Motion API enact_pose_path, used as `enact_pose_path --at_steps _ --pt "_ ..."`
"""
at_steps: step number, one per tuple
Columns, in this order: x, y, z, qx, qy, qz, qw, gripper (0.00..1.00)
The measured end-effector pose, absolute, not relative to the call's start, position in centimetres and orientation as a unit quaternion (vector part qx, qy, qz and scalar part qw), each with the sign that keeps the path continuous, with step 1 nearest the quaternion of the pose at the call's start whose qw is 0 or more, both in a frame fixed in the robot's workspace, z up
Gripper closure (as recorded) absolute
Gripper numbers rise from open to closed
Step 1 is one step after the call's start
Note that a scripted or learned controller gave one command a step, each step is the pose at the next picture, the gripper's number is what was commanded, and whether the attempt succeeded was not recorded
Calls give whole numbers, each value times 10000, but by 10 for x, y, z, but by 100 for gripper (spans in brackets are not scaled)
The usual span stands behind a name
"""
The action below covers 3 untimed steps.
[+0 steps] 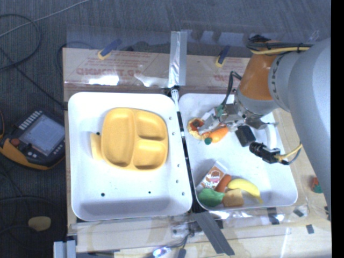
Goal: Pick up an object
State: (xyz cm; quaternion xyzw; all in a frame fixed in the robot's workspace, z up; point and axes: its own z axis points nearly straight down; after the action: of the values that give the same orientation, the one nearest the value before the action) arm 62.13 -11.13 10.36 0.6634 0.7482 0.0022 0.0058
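My gripper (219, 121) is low over the upper part of the right bin (285, 190), under the orange-banded wrist (257, 79). Right beneath and in front of it lies an orange toy carrot (219, 135), with a small round red-and-yellow toy (195, 125) just to its left. The gripper's tip touches or hovers at these two; I cannot make out which. At the bin's near side lie a yellow banana (245, 187), a green toy (210, 197), a brown potato-like piece (233, 198) and a small printed packet (213, 176).
The left bin (86, 198) holds a yellow divided plate (134, 137). A metal divider strip (183, 144) separates the bins. Black fittings and a cable (263, 150) hang off the wrist over the right bin. A handheld pendant (37, 138) lies on the floor at left.
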Motion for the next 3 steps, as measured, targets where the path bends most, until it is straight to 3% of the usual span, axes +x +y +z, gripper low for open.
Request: enact_pose_path --at_steps 1,2,3 --pt "616 -148 219 6738 7389 -28 -4 0" --pt "632 -136 117 5958 8032 -34 18 0" --pt "636 -167 88 5268 8499 -13 63 0"
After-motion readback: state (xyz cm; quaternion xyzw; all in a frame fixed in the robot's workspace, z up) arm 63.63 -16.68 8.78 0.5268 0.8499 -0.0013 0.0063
